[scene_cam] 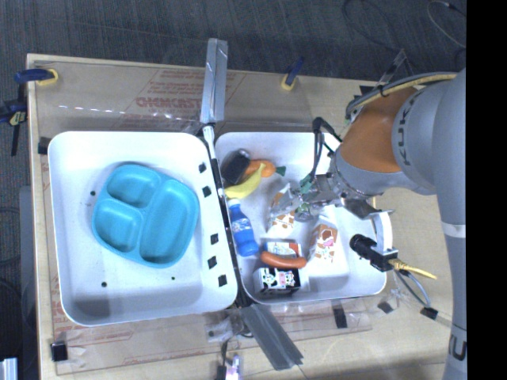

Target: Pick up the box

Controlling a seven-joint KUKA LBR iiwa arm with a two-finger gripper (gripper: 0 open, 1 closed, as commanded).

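A pale wooden bench (333, 101) with red printed lettering near its far edge carries two shallow white bins side by side. The left bin (71, 172) and the right bin (261, 142) touch along a shared middle edge, where a grey metal bar (212, 85) runs out over the bench top at the far side. A second grey bar (269, 340) sticks out at the near side. A blue clamp (293, 74) sits at the bench's far edge, and another blue clamp with a yellow tip (36, 76) grips the far left corner.
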